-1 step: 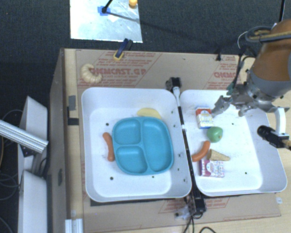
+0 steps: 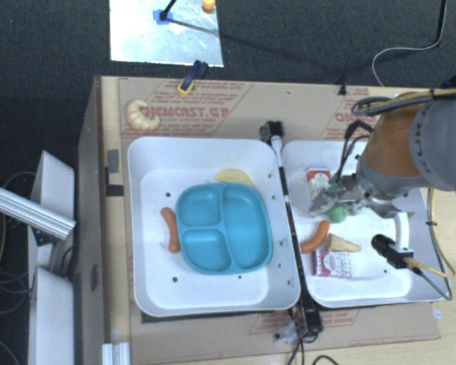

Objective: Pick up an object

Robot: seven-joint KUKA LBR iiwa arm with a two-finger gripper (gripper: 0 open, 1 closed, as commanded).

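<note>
My gripper (image 2: 327, 201) hangs low over the right bin (image 2: 410, 280), near its left middle. A small green ball (image 2: 337, 213) lies just below and to the right of the gripper tip, touching or nearly touching it. An orange sausage (image 2: 315, 236) lies in front of the ball, with a tan cone (image 2: 343, 242) beside it and a red and white packet (image 2: 333, 264) further front. A small red and white carton (image 2: 318, 180) stands behind the gripper. The arm's grey body and orange band (image 2: 391, 147) cover the bin's back right.
The left bin (image 2: 156, 280) holds a blue divided plate (image 2: 222, 228), an orange sausage (image 2: 171, 230) to its left and a pale yellow piece (image 2: 233, 176) behind it. A black ridge (image 2: 287, 204) divides the bins. Cables (image 2: 429, 268) trail over the right bin's right side.
</note>
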